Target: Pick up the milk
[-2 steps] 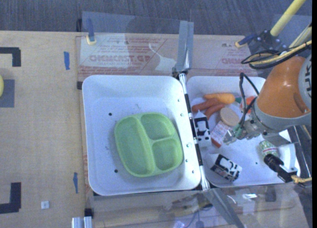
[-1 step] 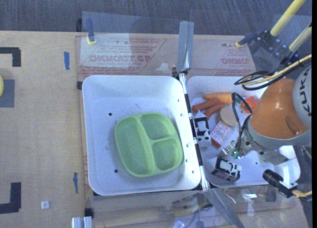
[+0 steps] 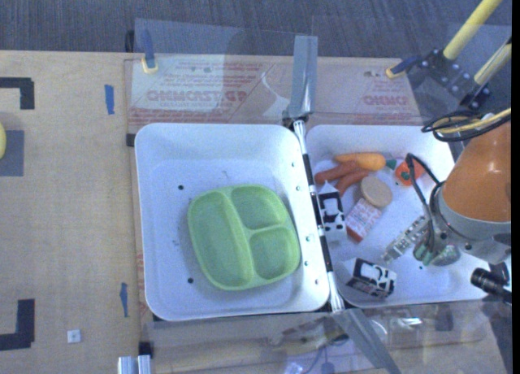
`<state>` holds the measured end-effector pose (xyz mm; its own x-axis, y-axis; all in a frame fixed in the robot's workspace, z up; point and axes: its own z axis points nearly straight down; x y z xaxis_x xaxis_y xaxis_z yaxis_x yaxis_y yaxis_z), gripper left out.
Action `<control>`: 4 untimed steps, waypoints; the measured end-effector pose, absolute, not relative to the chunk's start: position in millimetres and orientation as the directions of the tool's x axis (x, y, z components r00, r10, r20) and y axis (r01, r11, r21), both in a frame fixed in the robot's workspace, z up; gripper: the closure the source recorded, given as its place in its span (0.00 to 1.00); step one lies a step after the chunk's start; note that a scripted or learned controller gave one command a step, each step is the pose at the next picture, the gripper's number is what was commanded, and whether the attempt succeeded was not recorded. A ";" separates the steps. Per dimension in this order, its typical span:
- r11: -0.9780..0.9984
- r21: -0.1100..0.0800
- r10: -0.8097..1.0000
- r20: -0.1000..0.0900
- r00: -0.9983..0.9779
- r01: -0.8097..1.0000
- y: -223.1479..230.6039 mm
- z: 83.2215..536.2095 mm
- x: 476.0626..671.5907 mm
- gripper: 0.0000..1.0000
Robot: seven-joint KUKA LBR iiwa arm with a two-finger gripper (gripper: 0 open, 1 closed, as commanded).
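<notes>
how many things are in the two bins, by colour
green: 1, tray
orange: 3, carrots and a small piece
tan: 1, disc
pink: 1, carton
black and white: 2, cartons
total: 8

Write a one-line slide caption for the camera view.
Arm's pincer hovers in the right bin near a milk carton; green tray sits in the left bin.

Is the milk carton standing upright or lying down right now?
Lying down: the milk carton rests on its side on the right bin floor, near the front edge.
</notes>
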<state>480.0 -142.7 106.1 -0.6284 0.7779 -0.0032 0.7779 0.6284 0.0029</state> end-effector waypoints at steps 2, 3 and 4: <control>0.988 0.001 0.153 -0.002 -0.988 0.153 -116.8 147.5 480.2 1.00; 1.000 -0.005 -0.029 -0.025 -0.999 -0.028 -116.9 118.4 486.1 1.00; 0.975 -0.001 -0.222 -0.007 -0.975 -0.222 -140.8 132.4 484.7 1.00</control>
